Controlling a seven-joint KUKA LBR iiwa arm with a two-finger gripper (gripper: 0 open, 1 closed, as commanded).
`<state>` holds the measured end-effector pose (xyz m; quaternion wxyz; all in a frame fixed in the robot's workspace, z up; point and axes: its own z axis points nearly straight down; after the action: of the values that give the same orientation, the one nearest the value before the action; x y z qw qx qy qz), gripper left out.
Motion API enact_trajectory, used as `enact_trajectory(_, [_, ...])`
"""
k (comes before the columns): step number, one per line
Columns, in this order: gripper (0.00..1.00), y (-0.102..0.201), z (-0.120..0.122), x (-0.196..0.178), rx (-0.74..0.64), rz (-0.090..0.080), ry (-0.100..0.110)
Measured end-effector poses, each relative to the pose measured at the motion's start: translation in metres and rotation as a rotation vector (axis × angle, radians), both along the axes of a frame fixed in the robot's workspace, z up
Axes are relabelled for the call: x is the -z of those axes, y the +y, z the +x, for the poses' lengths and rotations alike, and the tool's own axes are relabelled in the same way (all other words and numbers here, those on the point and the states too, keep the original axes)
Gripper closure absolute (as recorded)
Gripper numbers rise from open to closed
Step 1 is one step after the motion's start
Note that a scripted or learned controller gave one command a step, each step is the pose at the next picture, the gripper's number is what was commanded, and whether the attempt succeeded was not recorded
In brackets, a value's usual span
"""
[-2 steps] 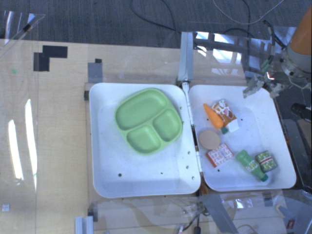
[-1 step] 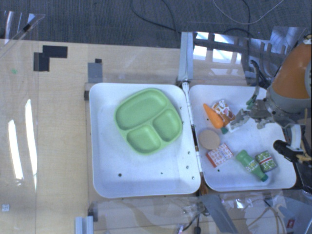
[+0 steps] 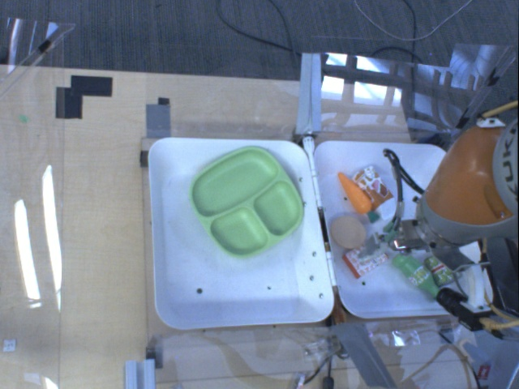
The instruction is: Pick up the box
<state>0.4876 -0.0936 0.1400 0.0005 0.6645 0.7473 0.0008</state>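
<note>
My jaws (image 3: pixel 388 241) sit low in the right-hand bin (image 3: pixel 422 298), toward the lower right of the frame, just under the bulk of my wrist. Whether they stand wide or narrow I cannot tell; the metal there is small and blurred against the clutter, so I won't guess.

Directly beneath them, touching or very nearly so, lies a small red and white box (image 3: pixel 362 262), flat on the bin floor and tilted toward the lower left. I take this to be the box I am after, though a second printed box (image 3: pixel 373 183) rests further up, beside an orange carrot-shaped piece (image 3: pixel 355 192). Neither is lifted; both look to be lying on the white floor. Just left of my jaws is a tan round object (image 3: pixel 349 232), and to the lower right a green bottle (image 3: pixel 418 270) lies on its side, close against my wrist.

Further out, the left-hand bin (image 3: pixel 174 294) fills the middle of the frame and carries a green divided plate (image 3: pixel 247 201). The counter (image 3: pixel 81 217) stretches pale and wooden across the left.

As I judge it, I am at the approach or the close: positioned over the box, nothing yet grasped that I can see, and the lift itself all left to do.
</note>
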Motion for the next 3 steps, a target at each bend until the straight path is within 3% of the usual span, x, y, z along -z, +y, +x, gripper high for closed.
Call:
enact_trajectory(1, [0.0, 0.001, 0.005, 0.047, -0.089, 0.004, -0.011])
enact_trajectory(2, [1.0, 0.0, 0.011, 0.031, -0.09, -0.001, -0.03])
enact_trajectory(3, [0.0, 0.0, 0.01, 0.031, -0.089, -0.002, -0.029])
